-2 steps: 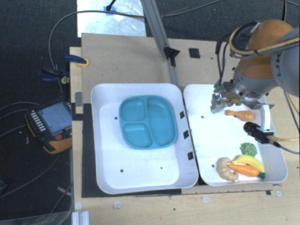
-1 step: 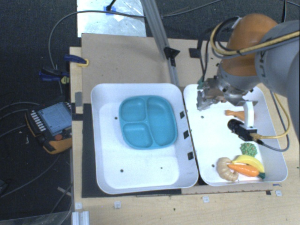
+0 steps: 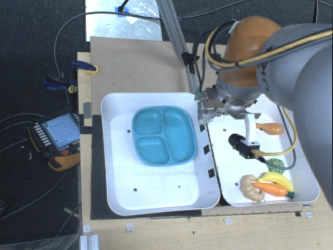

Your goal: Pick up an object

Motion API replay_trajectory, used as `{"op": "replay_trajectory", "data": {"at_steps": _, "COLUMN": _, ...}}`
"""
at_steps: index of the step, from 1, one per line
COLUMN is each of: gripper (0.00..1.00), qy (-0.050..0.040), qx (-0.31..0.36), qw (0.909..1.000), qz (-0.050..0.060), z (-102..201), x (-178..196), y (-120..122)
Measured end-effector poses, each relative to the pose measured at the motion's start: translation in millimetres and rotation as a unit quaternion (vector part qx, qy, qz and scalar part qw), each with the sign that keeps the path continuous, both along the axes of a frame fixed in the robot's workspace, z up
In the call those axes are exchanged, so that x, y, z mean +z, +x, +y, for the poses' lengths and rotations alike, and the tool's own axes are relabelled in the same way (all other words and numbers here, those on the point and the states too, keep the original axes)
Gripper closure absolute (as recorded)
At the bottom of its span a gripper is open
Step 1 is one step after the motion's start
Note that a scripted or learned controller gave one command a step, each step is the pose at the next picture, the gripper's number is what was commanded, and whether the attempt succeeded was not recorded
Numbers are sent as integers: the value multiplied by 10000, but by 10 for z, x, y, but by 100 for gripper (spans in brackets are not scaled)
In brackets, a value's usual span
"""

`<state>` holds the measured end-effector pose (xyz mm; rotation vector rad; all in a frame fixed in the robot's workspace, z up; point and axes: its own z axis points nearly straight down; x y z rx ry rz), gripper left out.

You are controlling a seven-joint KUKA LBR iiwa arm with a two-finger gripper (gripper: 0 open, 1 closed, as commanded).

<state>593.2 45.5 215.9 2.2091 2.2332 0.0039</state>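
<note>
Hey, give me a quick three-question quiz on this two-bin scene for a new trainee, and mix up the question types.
1. True or false: the blue plate lies in the left bin.
2. Which thing lies right beside the carrot? A) banana B) spoon C) cup
3. Fill in: the plate is divided into ___ compartments.
Key: 1 true; 2 A; 3 three.

Blue tray (image 3: 164,135), orange carrot (image 3: 271,189)
</note>
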Motion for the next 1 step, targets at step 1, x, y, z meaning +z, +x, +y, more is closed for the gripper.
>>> {"op": "replay_trajectory", "data": {"at_steps": 1, "gripper": 100, "qy": 3, "qx": -1, "qw": 10000, "qz": 8, "z": 496, "x": 79, "y": -147}}
